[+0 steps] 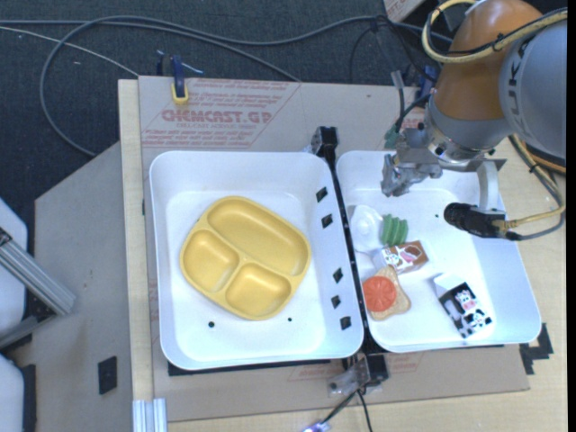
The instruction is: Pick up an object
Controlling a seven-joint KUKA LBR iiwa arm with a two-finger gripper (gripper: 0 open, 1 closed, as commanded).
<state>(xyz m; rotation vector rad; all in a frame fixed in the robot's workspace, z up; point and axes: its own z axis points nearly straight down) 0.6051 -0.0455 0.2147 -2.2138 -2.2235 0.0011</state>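
Looming closest to the lens, the grey robot arm with its orange band [490, 61] reaches in from the right over the tabletop [225, 106], a brown board bearing two shallow white bins side by side. Its gripper [400, 176] hangs above the far end of the right-hand white bin [522, 277]; whether the fingers are spread or pressed together cannot be told from this angle, and nothing is seen between them.

By that evidence the pick appears not yet made: every candidate object lies on the bin floor, so the descent, the grasp and the lift all seem to remain.

The left-hand white bin [171, 241] carries a single yellow plastic divided plate [245, 256] with three compartments. The right-hand bin carries the smaller pieces, clustered near the shared wall: a round toy slice of bread topped with a red tomato disc [385, 294], a black-and-white block [464, 306] lying apart toward the near right corner, a white rounded piece [365, 224], a small green ribbed piece [393, 230] just beside it and nearest the gripper, and a little brown-and-white packet [406, 256].
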